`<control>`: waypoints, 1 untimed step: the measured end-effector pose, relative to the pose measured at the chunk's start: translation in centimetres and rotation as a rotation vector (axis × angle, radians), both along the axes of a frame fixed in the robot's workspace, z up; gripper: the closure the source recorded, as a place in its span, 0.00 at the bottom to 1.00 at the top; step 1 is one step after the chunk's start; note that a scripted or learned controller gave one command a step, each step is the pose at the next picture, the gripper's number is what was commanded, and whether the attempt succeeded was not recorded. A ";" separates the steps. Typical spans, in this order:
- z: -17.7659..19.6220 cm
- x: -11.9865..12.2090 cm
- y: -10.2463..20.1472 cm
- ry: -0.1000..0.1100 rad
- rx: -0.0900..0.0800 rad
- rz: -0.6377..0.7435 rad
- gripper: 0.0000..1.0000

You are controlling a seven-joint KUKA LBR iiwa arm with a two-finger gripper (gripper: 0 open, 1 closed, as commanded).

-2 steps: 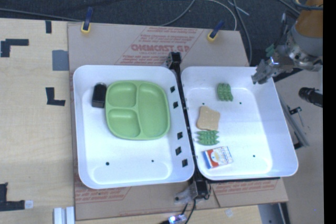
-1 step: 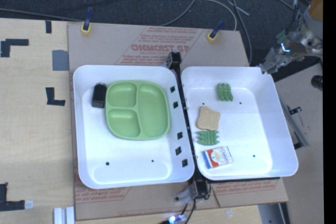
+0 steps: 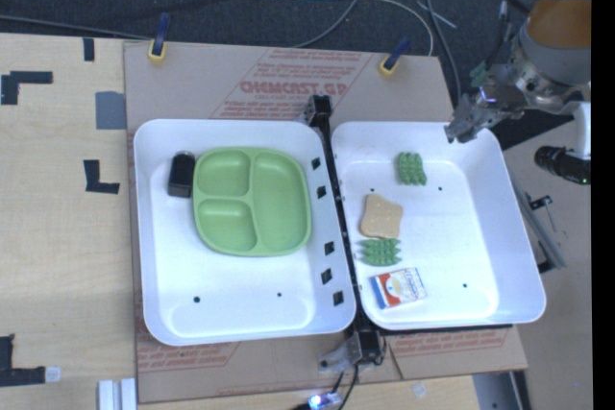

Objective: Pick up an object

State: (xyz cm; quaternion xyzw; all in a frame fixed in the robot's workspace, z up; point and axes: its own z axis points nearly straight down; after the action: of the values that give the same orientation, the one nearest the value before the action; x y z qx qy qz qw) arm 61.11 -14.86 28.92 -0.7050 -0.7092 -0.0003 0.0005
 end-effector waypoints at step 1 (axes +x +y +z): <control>-0.9 -1.2 5.9 0.002 0.001 0.000 1.00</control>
State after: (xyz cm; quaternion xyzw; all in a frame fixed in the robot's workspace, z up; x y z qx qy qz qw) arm 59.88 -8.99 27.97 -0.7049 -0.7093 0.0001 0.0012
